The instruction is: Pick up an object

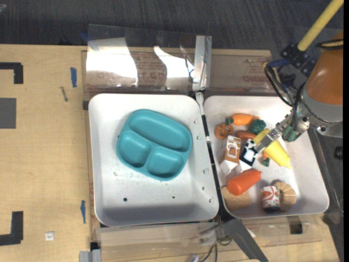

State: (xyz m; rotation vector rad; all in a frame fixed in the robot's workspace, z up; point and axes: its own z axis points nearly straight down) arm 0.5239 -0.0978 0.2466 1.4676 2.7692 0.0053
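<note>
I saw a teal divided tray (pixel 155 144) sitting tilted in the left bin (pixel 103 195). Clear plastic sheet (pixel 136 64) stood behind it, taped at the seam. Blue tape marks (pixel 73 76) dotted the wooden bench (pixel 38 146).

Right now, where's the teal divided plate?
The teal divided plate lies in the left bin, near its middle, across the divider from the toy food.
</note>
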